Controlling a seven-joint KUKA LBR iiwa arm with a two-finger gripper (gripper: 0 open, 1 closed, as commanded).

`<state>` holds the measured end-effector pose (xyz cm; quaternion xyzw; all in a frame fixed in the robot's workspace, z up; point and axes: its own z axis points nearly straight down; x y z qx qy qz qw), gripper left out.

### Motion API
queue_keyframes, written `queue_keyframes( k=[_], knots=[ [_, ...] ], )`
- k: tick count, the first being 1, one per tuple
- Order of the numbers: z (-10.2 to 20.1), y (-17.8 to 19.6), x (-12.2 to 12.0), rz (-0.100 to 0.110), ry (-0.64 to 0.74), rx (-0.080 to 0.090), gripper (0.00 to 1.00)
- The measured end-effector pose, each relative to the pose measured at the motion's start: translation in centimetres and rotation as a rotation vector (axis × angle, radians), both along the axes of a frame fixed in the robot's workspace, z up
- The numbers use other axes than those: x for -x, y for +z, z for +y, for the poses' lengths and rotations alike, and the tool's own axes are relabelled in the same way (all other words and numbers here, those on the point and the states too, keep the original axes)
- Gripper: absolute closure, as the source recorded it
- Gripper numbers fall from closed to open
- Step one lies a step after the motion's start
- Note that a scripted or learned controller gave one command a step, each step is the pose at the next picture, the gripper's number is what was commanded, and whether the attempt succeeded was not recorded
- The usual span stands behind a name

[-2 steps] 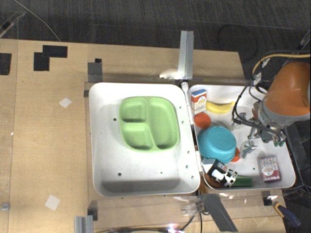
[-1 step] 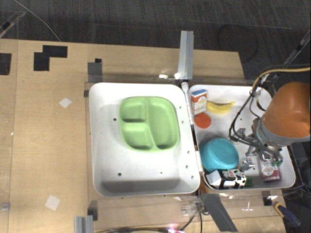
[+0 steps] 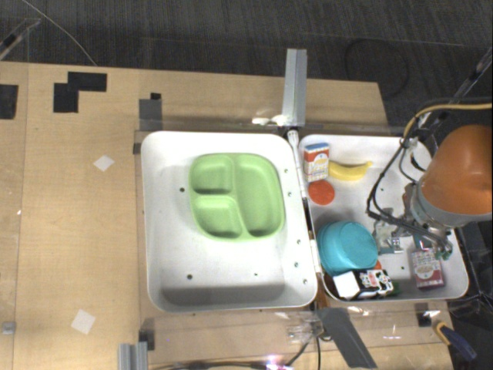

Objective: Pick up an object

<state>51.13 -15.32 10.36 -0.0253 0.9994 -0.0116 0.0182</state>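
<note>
jaws [image 3: 402, 243] beside upright teal bowl [image 3: 347, 247].

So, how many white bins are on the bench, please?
2. The left bin holds a green tray. The right bin holds small items such as a banana; the arm hides part of it.

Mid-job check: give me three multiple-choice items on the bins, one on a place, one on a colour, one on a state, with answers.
1. The green divided tray lies in:
A. the left bin
B. the right bin
C. neither bin

2. The upturned bowl is:
A. red
B. teal blue
C. yellow

3. The banana is:
A. in the gripper
B. lying free in the right bin
C. on the tray

Answers: 1 A, it sits in the middle of the left bin. 2 B, its dome is teal blue. 3 B, it rests by the far wall, apart from the arm.
</note>
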Motion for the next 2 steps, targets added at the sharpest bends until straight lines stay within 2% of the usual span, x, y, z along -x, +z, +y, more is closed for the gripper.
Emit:
queue_keyframes(
  k=[1,2],
  knots=[
    [2.3,9.8,-5.6,0.023,0.091,-0.018,1.0],
    [6.6,13.9,-9.8,0.026,0.035,-0.023,1.0]
  ],
)
